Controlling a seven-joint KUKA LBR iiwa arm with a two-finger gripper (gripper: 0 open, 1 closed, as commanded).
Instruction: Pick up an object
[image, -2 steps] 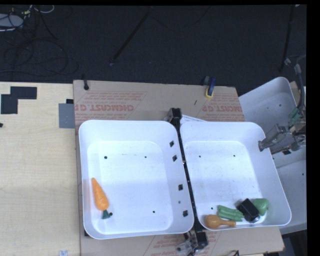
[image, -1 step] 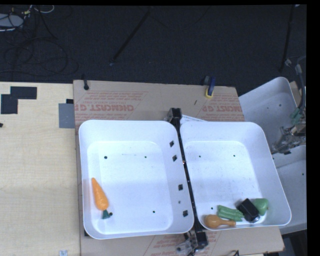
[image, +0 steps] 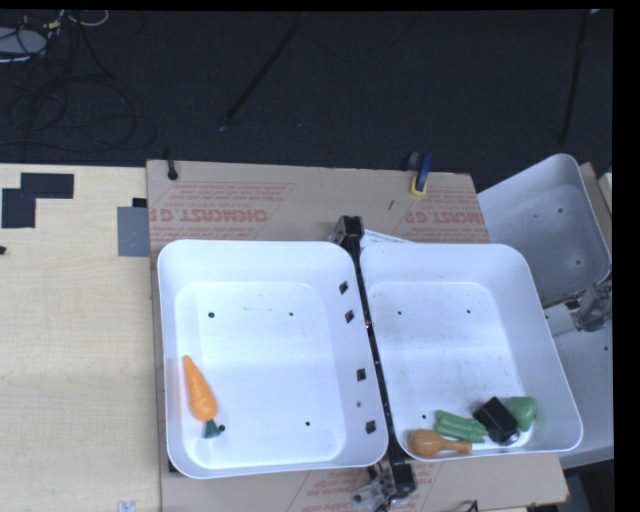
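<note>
Two shallow white bins are set side by side on the desk (image: 70, 330), on a sheet of cardboard (image: 300, 205). In the left bin (image: 170, 300) a toy carrot (image: 199, 390) is laid near the near left corner, its green tip pointing to the near side, well apart from everything else. In the right bin (image: 540, 300) a small group is gathered at the near right corner: an orange pear-shaped piece (image: 436, 443), a long green vegetable (image: 460, 427), a black block (image: 497, 420) and a rounder green piece (image: 522, 409), the pieces touching or overlapping one another. The state of the end effector cannot be told from this view. No object is lifted yet. The carrot is judged the easier target, because it is isolated, while the crowded pieces against the wall leave little room.
</note>
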